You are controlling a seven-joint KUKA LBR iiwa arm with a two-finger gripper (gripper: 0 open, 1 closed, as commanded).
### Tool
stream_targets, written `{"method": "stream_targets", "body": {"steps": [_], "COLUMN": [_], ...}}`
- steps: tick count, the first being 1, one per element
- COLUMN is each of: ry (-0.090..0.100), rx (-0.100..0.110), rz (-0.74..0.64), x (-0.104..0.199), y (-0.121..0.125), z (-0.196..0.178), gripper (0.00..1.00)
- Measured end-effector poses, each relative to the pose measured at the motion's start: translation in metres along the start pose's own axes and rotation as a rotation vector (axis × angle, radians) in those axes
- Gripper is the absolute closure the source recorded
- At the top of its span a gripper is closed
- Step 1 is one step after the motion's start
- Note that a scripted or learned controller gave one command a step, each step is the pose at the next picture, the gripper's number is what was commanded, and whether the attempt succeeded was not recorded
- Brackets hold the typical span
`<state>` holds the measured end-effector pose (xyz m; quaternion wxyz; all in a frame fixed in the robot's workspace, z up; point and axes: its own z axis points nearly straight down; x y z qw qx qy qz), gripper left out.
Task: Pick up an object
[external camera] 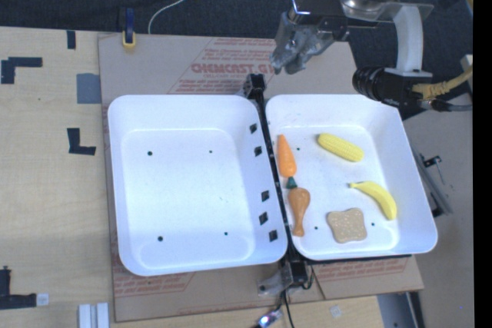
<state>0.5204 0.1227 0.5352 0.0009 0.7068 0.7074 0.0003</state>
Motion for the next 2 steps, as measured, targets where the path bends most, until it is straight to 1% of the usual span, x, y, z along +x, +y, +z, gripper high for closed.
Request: {"method": "stream_targets", "body": {"steps": [1, 2], "ry": [0.0, 0.002], "rx": [0.007, -0.001], "rz": [-0.004, -0.002], "x": [0.042, 0.042], "y": [-0.039, -0.037], "z": [0.044, -0.002], "gripper": [1.0, 1.0]}}
